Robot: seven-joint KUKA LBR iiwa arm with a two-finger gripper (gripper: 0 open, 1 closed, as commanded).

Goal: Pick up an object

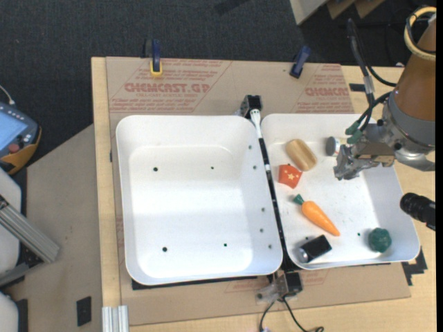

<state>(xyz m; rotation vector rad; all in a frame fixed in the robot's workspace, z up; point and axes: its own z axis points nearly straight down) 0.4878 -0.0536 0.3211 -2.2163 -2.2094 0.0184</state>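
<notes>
Looking down on the bench (69, 185), two shallow white bins sat side by side. Nearest the camera in the right bin (408, 213) lay one black block (315, 247) by the front rim and one dark green ball (378, 239) in the front right corner. Behind them lay one carrot (318, 215), then one red block (290, 176), then one tan bread roll (301, 154), all apart, with bare floor between. The left bin (187, 199) offered wide open room. Over the right bin's far right side hung the gripper (348, 166), its blurred fingers hard to make out, so whether it was released or clenched could not be told. One small grey object (331, 145) sat just beside it.
</notes>
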